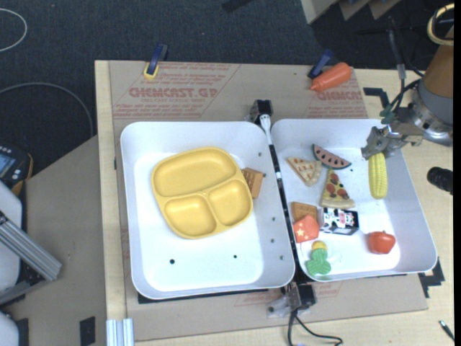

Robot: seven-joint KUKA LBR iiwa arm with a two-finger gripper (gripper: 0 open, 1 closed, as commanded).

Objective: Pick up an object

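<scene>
The corn cob looks like the likeliest target: it is lying lengthwise in the right bin, toward that bin's 2 o'clock corner, with its upper tip just under the gripper. The gripper is hanging right over that tip, reaching in from 3 o'clock; whether its jaws are apart or together I cannot tell, and nothing is visibly sitting between them. Judging by this, the pick is not yet made.

Moving outward, the rest of the toy food is crowding the bin's 9 o'clock half: a watermelon slice, a waffle wedge, a pizza slice, a red star piece, a black-and-white piece and a green-and-yellow toy. A tomato is sitting alone at 5 o'clock. The cob is lying apart from these, which probably makes it an easy choice.

The left bin is holding a yellow divided plate, with a brown piece touching its 3 o'clock rim. Both bins are resting on the tabletop.
</scene>
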